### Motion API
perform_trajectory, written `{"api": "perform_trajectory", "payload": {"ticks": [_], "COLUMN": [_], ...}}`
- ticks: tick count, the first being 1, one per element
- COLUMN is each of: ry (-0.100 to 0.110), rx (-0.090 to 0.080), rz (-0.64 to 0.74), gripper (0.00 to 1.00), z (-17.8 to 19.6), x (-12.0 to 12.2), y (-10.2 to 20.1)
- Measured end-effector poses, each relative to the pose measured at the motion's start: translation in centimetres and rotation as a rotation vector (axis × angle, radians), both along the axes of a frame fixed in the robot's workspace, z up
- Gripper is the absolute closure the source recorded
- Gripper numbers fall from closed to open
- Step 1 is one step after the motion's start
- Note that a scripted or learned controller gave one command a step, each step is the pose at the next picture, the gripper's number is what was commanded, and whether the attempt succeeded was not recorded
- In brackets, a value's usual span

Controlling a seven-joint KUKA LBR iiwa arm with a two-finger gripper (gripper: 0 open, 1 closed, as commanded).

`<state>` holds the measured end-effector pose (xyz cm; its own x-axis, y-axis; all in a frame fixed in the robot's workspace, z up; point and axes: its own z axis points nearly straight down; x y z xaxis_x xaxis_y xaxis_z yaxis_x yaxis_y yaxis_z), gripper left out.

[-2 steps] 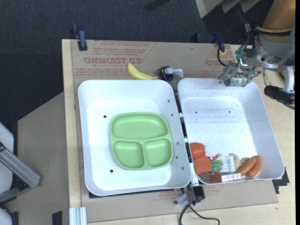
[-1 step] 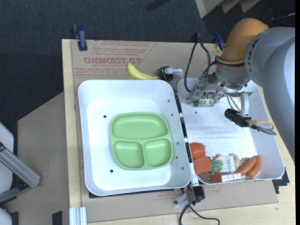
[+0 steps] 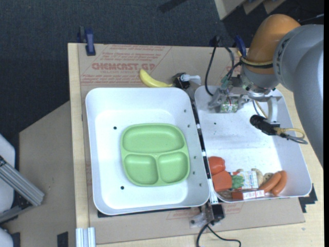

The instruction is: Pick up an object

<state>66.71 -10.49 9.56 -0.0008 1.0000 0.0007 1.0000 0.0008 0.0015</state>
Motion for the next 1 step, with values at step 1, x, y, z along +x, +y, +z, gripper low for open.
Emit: {"api": "perform_trajectory", "payload": {"ticks": [1], "ry": [0.001], "rx": [0.001], "rz": [0.003], "gripper": [1.0], "z": [9.32], "x": [-3.83], "y": [6.13]}}
